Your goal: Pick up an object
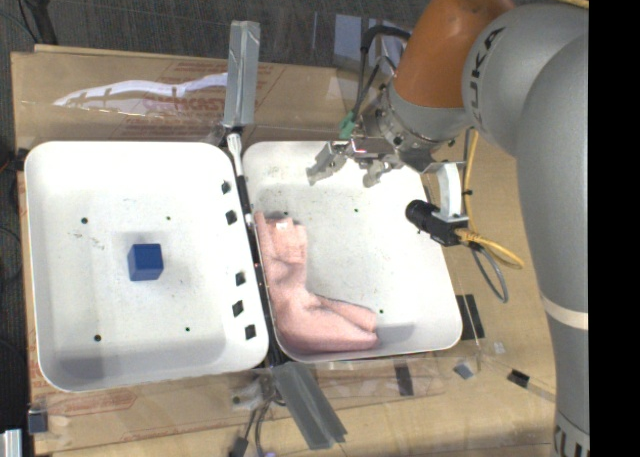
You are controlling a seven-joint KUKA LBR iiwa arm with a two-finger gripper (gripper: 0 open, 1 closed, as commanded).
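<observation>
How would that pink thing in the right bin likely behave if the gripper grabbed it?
The pink thing looks soft and bent in an L, lying against the right bin's left wall, so it would probably flop or sag. Its bulk suggests the fingers might only pinch a fold, and it could slip free.

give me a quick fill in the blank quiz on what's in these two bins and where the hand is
1. The small cube lying in the left bin is ____ in colour.
2. The pink soft toy lies in the ____ bin.
3. The hand hangs over the right bin near its ____ edge.
4. The pink soft toy lies against the right bin's ____ wall.

Missing words: blue; right; far; left
</observation>
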